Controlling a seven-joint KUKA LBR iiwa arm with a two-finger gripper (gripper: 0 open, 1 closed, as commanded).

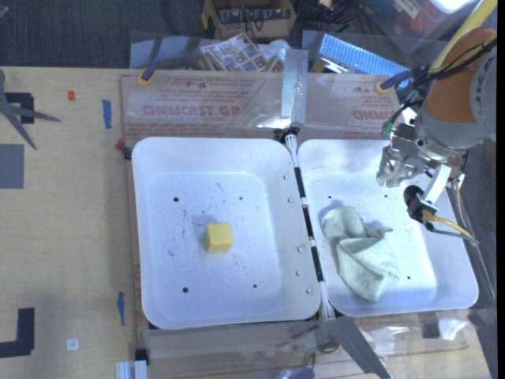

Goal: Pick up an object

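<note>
You have two candidates to pick from. A crumpled pale cloth [357, 251] lies in the right bin [454, 290], toward the divider between the bins, and a small yellow block [219, 237] sits alone near the middle of the left bin [150, 235], well apart from the cloth on the far side of that divider.

The pincer [392, 168] hangs over the right bin, up and to the right of the cloth, near the bin's far edge. You cannot tell from this slant how far apart its fingers stand, and nothing shows between them, so treat it as holding nothing.

The cloth is the nearer target. Judge it light, soft and floppy: it will give under the fingers rather than resist, and a thin single layer may slip out. Aim for the bunched ridge at the end of the cloth nearest the pincer, where the folds stand proud of the bin floor, and come straight down on it.

The block looks like a light cube, possibly foam. If you go for it instead, take it across two opposite flat faces, centred, so it does not squirt sideways.
</note>
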